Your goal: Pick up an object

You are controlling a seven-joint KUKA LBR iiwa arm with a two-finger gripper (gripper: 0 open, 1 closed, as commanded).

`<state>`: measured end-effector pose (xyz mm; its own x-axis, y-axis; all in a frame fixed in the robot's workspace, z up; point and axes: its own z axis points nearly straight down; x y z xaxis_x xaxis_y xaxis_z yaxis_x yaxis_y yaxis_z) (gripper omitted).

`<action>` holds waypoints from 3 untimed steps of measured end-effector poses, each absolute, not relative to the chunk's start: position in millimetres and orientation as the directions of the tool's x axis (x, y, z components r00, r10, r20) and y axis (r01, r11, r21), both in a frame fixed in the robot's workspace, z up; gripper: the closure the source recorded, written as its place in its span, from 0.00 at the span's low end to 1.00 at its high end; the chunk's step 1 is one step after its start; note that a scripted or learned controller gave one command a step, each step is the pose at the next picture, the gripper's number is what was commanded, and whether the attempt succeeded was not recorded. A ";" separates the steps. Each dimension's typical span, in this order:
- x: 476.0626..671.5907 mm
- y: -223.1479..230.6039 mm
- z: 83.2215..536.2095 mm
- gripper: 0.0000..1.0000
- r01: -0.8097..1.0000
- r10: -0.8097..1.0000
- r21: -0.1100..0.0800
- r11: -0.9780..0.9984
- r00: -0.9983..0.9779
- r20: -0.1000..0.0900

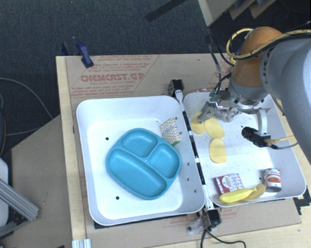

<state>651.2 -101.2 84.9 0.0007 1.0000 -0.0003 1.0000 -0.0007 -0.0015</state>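
Note:
In the right bin (294, 167), my gripper (212, 114) hangs over the far left corner. Its fingers stand open above a cluster of pale yellow flat pieces (214, 128), and nothing sits between them. Another pale yellow piece (217, 151) lies just nearer to the camera. At the near edge of this bin are a red and white box (229, 183), a yellow banana (241, 195) and a small red and white can (272, 179). The left bin (89, 149) holds a blue divided plate (142, 162) and a small patterned wrapper (169, 130).
The grey arm with its orange band (257, 44) comes in from the upper right over the right bin's far side. A ridge (192, 145) separates the two bins. A blue clip (84, 53) lies on the cardboard beyond the left bin.

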 end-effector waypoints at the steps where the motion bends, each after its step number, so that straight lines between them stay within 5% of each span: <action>1: 666.9 -92.6 85.9 0.00 1.000 1.000 0.002 0.001 -0.001 -0.001; 2: 647.1 -92.9 84.7 0.00 1.000 1.000 -0.002 0.000 0.000 0.000; 3: 666.7 -105.3 85.0 0.00 1.000 1.000 0.002 0.001 -0.001 -0.001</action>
